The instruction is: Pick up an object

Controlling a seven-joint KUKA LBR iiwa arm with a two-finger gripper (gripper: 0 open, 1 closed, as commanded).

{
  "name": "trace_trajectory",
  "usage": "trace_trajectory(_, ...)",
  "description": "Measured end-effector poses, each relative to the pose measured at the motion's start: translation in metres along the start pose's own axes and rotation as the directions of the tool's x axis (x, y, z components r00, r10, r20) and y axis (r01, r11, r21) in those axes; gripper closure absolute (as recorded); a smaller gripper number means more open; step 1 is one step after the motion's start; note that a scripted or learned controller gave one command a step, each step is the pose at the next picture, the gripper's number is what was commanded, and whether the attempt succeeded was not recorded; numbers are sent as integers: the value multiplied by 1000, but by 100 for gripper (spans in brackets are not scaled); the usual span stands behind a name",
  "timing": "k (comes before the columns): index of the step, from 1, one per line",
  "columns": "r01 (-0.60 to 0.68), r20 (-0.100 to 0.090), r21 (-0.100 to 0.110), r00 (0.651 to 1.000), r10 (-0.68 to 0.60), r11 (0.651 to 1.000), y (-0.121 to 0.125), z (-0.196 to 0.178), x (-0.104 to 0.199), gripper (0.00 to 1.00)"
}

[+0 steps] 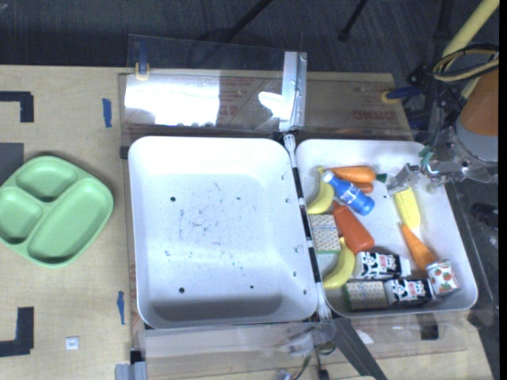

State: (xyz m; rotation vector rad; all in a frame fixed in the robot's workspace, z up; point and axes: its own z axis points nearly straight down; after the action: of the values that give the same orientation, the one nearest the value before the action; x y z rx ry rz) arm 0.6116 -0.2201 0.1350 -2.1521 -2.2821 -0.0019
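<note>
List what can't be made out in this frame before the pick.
- hand: small and blurred in the camera view; finger state unreadable.
- arm: cut off by the right edge.
- lower banana: partly under the orange bottle.
- milk cartons: print too small to read.

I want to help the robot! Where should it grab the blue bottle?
Probably the blue bottle's middle, from straight above. It lies tilted on other toys, white cap up-left, so its round body faces up. The fingers should close across its narrow width, clear of the banana beside it.

Both white bins (210, 161) smooth glossy plastic; bench (63, 307) pale matt wood; green tray (54, 210) smooth plastic.
</note>
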Motion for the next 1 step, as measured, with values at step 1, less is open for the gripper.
trace_trajectory(1,16,-7,-9,1000,-16,1000,5,39,8,0)
